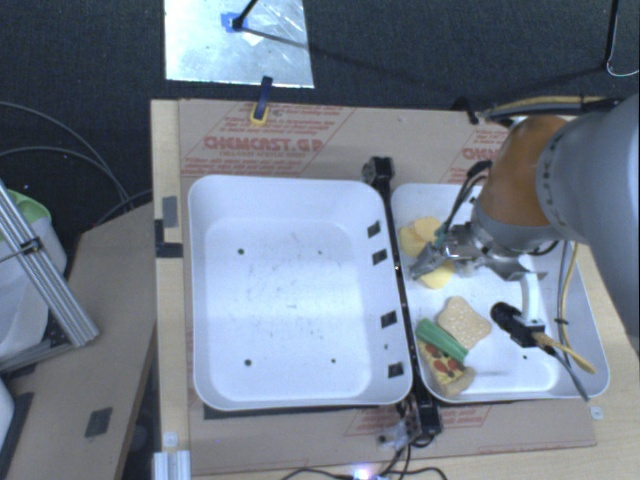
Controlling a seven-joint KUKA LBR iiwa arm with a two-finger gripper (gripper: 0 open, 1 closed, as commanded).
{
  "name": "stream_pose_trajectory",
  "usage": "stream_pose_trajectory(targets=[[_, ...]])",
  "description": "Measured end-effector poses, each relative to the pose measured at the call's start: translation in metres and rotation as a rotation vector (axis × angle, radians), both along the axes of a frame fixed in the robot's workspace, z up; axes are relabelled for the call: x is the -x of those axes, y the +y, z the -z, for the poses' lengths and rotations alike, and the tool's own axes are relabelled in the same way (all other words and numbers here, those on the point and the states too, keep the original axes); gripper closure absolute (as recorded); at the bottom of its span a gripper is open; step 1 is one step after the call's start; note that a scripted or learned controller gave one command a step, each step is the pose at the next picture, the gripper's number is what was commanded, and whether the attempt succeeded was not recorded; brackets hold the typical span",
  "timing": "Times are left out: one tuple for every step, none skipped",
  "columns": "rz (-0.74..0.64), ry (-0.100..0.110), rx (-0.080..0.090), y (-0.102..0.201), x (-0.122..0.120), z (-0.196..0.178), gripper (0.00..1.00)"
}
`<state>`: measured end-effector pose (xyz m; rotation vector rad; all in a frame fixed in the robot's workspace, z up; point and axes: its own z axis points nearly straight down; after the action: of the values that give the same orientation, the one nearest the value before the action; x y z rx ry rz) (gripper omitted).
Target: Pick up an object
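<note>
You see a pizza slice toy [447, 368], a green piece [441, 338] and a bread slice toy [463, 321] nearest in the right bin [585, 353]. Beyond the bread, the gripper [432, 262] straddles a yellow toy [428, 253], jaws parted, nothing held. It looks light, smooth; pinch its narrow middle.
</note>
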<state>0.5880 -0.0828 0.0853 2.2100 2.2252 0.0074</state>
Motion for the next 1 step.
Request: stream_pose_trajectory(targets=[[0.003, 0.002, -0.001, -0.0012, 0.0021, -0.0103, 1.0]])
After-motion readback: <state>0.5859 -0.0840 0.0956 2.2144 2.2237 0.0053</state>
